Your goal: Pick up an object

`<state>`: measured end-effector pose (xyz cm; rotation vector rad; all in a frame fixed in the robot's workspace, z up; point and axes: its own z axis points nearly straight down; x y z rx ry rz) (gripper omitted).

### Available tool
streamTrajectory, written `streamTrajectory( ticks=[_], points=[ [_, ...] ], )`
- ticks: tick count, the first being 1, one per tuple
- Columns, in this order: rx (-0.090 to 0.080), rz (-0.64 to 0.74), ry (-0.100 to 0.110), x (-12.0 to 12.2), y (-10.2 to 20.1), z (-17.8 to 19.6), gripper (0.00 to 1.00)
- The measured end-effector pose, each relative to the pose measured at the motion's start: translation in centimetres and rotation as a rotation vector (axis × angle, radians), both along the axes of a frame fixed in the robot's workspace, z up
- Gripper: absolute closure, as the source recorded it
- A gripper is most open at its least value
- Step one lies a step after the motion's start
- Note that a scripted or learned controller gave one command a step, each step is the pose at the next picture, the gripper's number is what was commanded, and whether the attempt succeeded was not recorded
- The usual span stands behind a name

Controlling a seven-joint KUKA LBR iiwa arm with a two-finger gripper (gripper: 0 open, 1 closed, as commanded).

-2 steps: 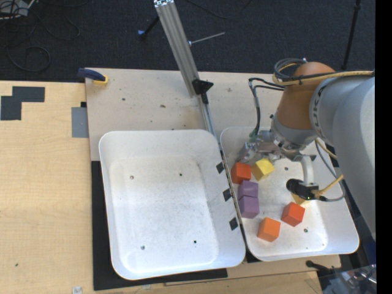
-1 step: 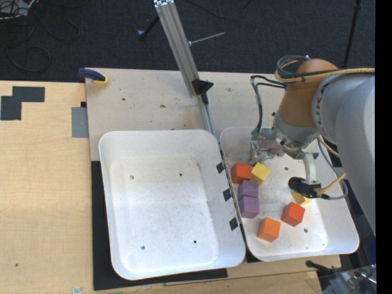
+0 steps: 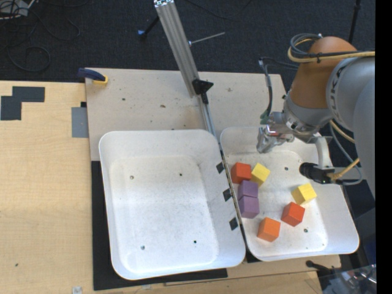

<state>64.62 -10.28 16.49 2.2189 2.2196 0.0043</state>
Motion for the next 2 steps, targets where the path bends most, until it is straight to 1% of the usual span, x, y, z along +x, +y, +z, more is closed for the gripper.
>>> streamTrajectory(
  ticks=[1, 2],
  points=[
    [0.0, 0.001, 0.0, -0.6, 0.2, 6.1, 1.0],
    [0.0, 0.003, 0.004, -0.5, 0.1, 8.1, 1.0]
  ],
)
